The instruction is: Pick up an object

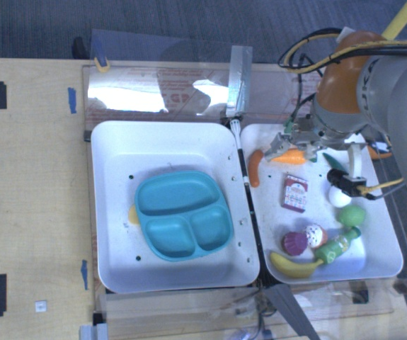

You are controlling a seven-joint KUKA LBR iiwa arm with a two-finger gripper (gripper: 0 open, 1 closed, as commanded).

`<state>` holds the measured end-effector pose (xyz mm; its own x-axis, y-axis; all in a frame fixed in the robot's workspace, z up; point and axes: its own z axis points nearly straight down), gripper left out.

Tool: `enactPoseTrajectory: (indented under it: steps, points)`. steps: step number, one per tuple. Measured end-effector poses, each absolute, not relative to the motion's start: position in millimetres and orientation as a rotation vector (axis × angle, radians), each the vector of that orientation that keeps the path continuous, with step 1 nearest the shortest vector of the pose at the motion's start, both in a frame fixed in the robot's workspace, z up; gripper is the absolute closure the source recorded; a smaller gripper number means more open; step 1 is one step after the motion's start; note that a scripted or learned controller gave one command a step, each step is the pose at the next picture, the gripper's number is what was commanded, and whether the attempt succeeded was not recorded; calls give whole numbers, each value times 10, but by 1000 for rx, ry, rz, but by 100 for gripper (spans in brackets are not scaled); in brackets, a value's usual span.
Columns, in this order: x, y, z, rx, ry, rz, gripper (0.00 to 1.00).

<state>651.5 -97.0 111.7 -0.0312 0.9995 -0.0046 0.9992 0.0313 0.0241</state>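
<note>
End effector point(294, 146) sits low over the far end of the right bin point(272, 214); we can't tell if it's open or closed, the wrist and cabling block the tip. Nearest candidate is an orange carrot-like piece point(289, 159) lying just beneath it, touching or apart we can't say, and we see nothing gripped. A second orange-red piece point(254, 168) lies against the bin's left wall. Also in that bin: red box point(295, 192) mid-floor, purple item point(294, 243) touching a small pale ball point(315, 234), banana point(291, 264) at the near wall, green bottle point(339, 246), green round item point(352, 214), white egg shape point(340, 198) partly covered by robot hardware. Left bin point(118, 161) on the desk point(33, 190) holds a teal divided tray point(182, 214); something yellow point(132, 215) pokes out from under its left edge, mostly hidden
</note>
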Motion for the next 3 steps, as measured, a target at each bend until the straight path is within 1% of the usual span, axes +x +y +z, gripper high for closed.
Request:
enactPoseTrajectory:
  steps: [1,2,3]
  points:
    - [6735,-973,971,2199,2217,22,0]
    - [6145,-1516,864,2289,2149,0,0]
    - [6171,-1495,987,2284,2148,9,100]
